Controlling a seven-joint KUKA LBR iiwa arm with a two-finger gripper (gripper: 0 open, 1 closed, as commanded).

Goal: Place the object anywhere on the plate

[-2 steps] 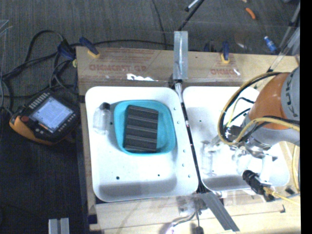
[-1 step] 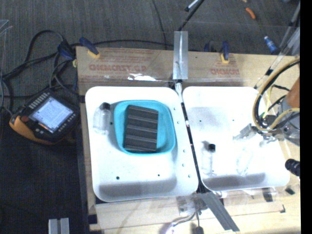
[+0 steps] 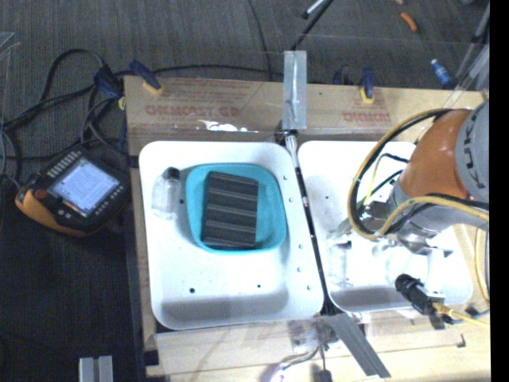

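A teal plate (image 3: 273, 205) lies in the left bin (image 3: 223, 305), toward its back. A dark grey ridged block (image 3: 231, 209) rests flat on the middle of the plate. A small clear bottle with a black cap (image 3: 165, 191) lies in the same bin, just off the plate's left rim. My gripper (image 3: 347, 247) hangs low over the left part of the right bin (image 3: 318, 173), below the orange-banded wrist (image 3: 437, 161). It is well apart from the plate, across the wall between the bins. Nothing can be made out in it.
Yellow and black cables loop around the wrist over the right bin. A metal post (image 3: 294, 94) stands at the back between the bins. A pendant with a lit screen (image 3: 75, 191) lies on the floor to the left.
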